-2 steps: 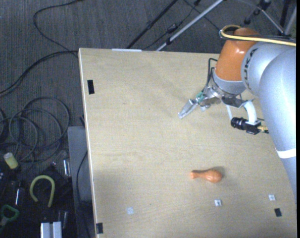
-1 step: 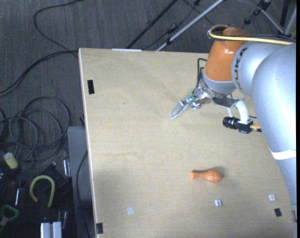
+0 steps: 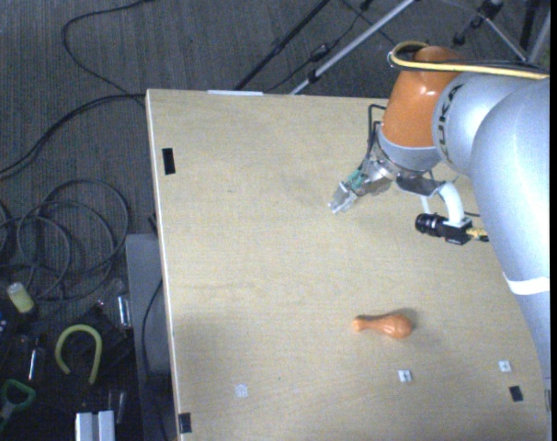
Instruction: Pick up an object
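**Orange gourd waits alone while the jaws hang clear**

Orange gourd-shaped object (image 3: 385, 324), bulb to the right and thin neck pointing left, lies flat on the tan bench (image 3: 260, 274), toward the near edge and right of the middle, with bare surface all round it. Nothing touches it.

Up toward the far right of the bench the jaws (image 3: 345, 197) point down and left, well apart from the object, and nothing sits between them. How far open they stand I cannot tell; the tip is small and blurred against the surface.

So the step in hand looks like the approach. To do it well, my read is that the arm should travel toward the near edge until it is over the bulb, the fattest part, then turn the wrist so the jaws close across the short width rather than along the neck. Come down straight, because a rounded thing like that would likely roll if nudged from one side.
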Motion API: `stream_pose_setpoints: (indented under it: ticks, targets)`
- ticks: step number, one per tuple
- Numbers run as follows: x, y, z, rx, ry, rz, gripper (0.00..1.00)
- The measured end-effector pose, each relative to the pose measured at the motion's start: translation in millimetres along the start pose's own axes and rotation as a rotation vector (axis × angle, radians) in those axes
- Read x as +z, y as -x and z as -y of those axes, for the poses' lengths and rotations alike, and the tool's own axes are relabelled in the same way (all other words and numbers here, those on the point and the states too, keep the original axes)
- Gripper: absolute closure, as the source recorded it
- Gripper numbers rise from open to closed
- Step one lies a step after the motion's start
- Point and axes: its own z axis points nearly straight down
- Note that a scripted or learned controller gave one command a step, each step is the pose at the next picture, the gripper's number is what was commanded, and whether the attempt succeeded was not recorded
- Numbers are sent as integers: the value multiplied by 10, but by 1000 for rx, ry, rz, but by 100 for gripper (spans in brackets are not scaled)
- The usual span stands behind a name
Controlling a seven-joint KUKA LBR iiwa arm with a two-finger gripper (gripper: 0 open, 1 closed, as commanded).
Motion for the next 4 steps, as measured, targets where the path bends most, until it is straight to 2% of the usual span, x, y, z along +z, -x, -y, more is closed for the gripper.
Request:
stream_pose_setpoints:
  ticks: [1,2,3,4]
  targets:
    - [1,-1,0,0,0,0,0]
    - [-89,-7,-5,1,2,-2,100]
    - [-1677,219,102,293,-1,4,100]
    - [-64,952,717,395,-4,4,100]
